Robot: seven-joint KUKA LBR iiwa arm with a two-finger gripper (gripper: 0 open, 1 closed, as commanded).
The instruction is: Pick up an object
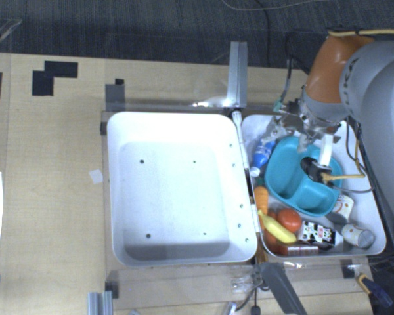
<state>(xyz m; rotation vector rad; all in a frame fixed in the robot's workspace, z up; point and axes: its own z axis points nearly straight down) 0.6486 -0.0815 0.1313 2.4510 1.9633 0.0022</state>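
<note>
Black-and-white patterned box (315, 233) carries some print, too small to read; no other legible writing on anything.

Right shallow white bin (375, 223) holds all the pickable objects:
- Large blue plastic bowl (292, 179), tilted, in the middle of the bin.
- Small blue bottle (261, 155) at the bowl's upper left, against the bin's left wall.
- Orange rounded piece (262, 199), just below the bottle.
- Yellow banana (276, 228), lying along the near-left corner.
- Red round fruit-like object (289, 217), touching the banana and just under the bowl's rim.
- Patterned box, at the near edge, right of the banana.
- Grey cylinder (358, 235), in the near-right corner.

Left shallow white bin (174, 195) shows a few small dark dots on its floor.

Gripper (301, 131) is over the right bin's far end, at the bowl's upper rim. Can't tell how far open it is or whether it has hold of anything.
</note>
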